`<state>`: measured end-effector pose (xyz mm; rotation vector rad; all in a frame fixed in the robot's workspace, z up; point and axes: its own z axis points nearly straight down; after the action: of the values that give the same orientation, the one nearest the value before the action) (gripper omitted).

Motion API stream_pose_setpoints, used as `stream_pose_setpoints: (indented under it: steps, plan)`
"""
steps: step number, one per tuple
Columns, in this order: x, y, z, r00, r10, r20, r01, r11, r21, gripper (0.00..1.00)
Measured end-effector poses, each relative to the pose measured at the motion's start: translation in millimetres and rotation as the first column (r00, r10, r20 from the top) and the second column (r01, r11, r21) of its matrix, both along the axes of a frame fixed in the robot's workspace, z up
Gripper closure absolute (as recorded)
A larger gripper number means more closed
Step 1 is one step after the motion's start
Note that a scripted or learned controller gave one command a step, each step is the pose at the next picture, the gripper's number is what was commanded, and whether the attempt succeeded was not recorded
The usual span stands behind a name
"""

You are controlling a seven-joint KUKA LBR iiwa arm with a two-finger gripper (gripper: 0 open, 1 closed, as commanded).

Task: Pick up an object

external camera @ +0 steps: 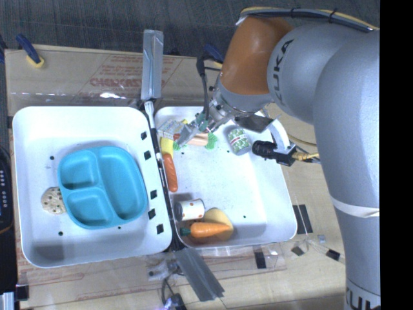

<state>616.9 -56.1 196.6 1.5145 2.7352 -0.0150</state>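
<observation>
Though I cannot tell the tool's (193,133) state among clutter at the right bin's (277,199) upper left, the carrot (205,230) at lower centre looks light, stiff, slippery; grip mid-body.

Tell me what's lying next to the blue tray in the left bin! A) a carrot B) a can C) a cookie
C: a round speckled cookie lies against the left edge of the blue tray in the left bin.
</observation>
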Motion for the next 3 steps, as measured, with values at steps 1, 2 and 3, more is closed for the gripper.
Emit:
stream_pose_setpoints:
  steps: [1, 2, 3]
  plan:
    - [17, -11, 5, 0.996, -0.09, -0.008, 0.09, 0.996, 0.014, 1.0]
    - [-57, -48, -83, 0.998, -0.065, -0.018, 0.066, 0.998, 0.015, 1.0]
    - [-126, -25, -3, 0.996, -0.084, -0.006, 0.084, 0.996, 0.017, 1.0]
